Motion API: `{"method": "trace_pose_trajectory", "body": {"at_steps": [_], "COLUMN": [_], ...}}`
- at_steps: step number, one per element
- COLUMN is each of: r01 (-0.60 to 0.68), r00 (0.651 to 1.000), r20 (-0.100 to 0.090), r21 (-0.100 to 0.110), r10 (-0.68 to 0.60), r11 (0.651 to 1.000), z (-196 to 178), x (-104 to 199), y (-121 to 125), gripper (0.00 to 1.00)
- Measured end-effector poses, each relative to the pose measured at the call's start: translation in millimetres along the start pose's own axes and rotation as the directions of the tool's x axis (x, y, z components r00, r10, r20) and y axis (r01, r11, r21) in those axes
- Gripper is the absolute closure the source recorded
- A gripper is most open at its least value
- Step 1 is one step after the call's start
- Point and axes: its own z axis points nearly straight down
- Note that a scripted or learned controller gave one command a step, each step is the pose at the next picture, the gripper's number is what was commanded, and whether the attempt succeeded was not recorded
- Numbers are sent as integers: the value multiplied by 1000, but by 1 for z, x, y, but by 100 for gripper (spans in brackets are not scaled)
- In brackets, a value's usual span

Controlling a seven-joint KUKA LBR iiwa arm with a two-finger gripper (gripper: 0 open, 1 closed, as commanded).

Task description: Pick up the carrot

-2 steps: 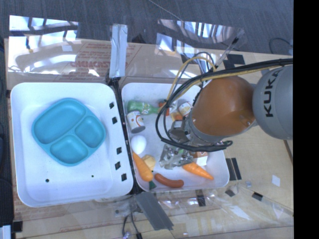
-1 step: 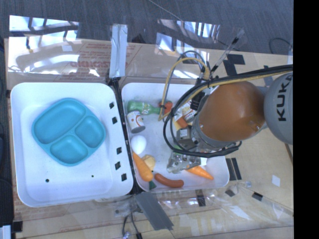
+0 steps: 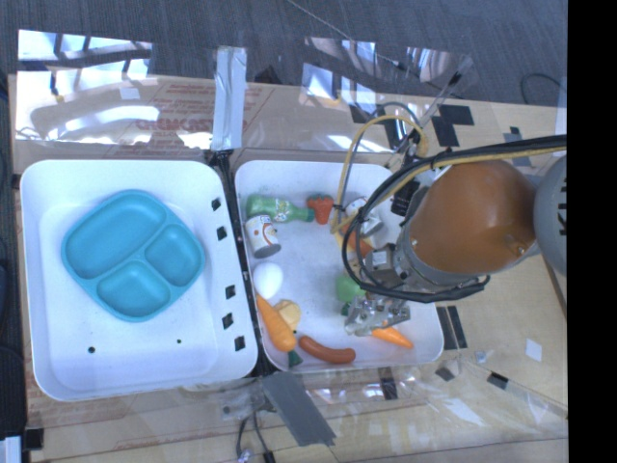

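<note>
carrot crowded on both sides, gripper low over the near wall

the gripper [image 3: 376, 318] hung low in the right bin [image 3: 318, 177]; whether it was released or clenched i could not tell. one carrot [image 3: 277, 327] lay near the left wall, touching a pale piece [image 3: 287, 311], with a sausage [image 3: 327, 351] just beside. a second small carrot [image 3: 391, 336] lay right beside the gripper, close to the near wall. a grab could catch a neighbour or scrape the wall. open room was mid-bin.
</note>
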Motion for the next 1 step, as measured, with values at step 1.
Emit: {"method": "trace_pose_trajectory", "body": {"at_steps": [1], "r01": [214], "r00": [977], "r20": [1], "r21": [-1], "r10": [-214], "r11": [977], "z": [19], "x": [42], "y": [-11], "gripper": [100]}}
